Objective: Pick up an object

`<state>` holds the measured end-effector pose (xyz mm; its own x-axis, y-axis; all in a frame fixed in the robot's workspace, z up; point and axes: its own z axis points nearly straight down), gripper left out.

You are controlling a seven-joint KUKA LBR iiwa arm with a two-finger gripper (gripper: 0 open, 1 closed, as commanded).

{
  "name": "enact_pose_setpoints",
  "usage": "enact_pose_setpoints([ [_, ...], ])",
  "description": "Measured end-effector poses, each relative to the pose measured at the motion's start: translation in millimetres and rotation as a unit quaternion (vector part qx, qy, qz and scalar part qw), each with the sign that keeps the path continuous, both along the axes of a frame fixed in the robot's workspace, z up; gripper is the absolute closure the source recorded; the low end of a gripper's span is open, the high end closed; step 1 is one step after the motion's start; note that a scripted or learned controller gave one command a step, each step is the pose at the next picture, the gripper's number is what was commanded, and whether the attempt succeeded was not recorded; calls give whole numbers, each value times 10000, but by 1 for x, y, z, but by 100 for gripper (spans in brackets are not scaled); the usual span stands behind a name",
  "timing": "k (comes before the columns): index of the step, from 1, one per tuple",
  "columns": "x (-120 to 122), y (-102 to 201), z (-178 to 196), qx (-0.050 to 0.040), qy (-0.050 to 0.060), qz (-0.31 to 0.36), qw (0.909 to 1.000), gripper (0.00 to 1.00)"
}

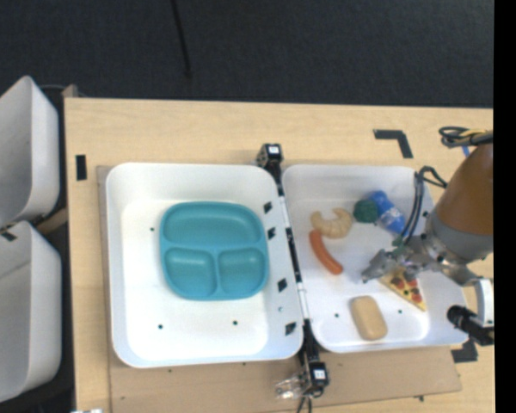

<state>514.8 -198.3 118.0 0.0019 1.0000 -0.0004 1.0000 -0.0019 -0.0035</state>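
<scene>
Biggest risk I can see: the gripper (385,268) sits right at the edge of the pizza slice toy (407,287), which lies flat and thin, so the tips could just skate over it or shove it toward the bin wall (439,338). Honestly can't tell how wide it's spread, and nothing visibly sits in it. The hot dog (326,253) lies just left of it.

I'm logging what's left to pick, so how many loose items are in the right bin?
5 visible: a croissant and blue-green toy at the far side, a hot dog mid-bin, a bread roll near the front, a pizza slice beneath the gripper, which may hide others.
</scene>
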Motion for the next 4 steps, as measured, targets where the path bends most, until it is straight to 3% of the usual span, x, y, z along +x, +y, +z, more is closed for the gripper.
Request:
enact_pose_setpoints([
  [1, 2, -2, -14, -17, -45, -14, 10000, 0],
  [2, 4, -6, 0, -61, -107, -53, 9999, 100],
  [3, 11, -4, 45, -7, -38, 24, 10000, 100],
  [4, 12, -3, 88, -10, -46, 25, 10000, 100],
])
